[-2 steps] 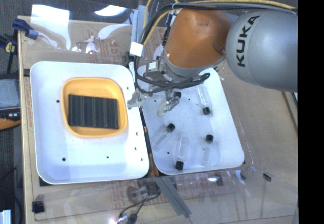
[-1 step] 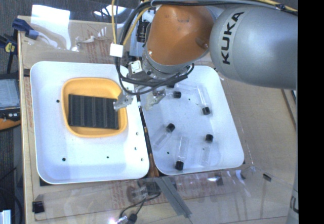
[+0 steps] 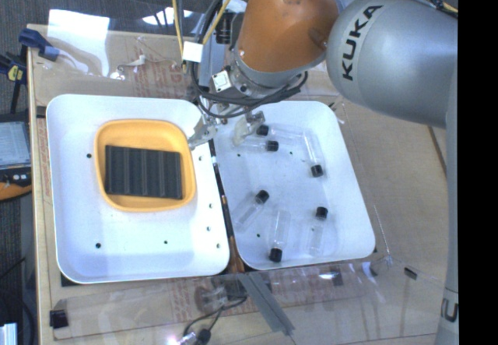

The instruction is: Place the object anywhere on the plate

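Clear plastic vials with black caps (image 3: 268, 227) are lying scattered in the right white bin (image 3: 354, 203), well apart from the yellow-rimmed plate with a dark ribbed centre (image 3: 144, 168) sitting in the left white bin (image 3: 78, 250). Hovering over the right bin's upper-left corner, near the raised edge between the bins, the gripper (image 3: 226, 129) is showing its fingers spread and pinching nothing. Open white floor is surrounding the plate. Both bins are resting on the wooden worktop (image 3: 117, 308).
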Motion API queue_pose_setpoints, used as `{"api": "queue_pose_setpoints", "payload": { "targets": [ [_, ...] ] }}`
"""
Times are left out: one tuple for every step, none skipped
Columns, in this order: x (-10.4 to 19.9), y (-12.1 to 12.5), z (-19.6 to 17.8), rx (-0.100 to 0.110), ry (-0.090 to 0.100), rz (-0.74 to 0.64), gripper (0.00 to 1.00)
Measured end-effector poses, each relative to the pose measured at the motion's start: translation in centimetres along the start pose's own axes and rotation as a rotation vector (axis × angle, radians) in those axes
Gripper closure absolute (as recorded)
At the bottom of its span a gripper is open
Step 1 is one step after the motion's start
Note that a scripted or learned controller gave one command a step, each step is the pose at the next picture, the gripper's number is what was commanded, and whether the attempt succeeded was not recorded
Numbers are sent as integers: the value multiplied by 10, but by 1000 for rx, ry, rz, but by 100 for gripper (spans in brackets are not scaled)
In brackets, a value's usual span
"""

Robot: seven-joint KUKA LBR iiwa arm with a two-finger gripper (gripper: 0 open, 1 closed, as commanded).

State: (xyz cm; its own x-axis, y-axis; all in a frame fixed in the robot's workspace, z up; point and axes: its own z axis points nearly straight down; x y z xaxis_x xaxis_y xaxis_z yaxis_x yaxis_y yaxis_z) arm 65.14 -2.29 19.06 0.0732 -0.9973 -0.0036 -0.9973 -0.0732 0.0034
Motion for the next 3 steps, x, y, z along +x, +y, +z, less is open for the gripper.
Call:
{"api": "queue_pose_setpoints", "payload": {
  "targets": [
    [-14,-6,-10,0,0,-45,0],
    [-24,-7,-18,2,0,-104,0],
    [-7,-6,-31,3,1,-64,0]
  ]
}}
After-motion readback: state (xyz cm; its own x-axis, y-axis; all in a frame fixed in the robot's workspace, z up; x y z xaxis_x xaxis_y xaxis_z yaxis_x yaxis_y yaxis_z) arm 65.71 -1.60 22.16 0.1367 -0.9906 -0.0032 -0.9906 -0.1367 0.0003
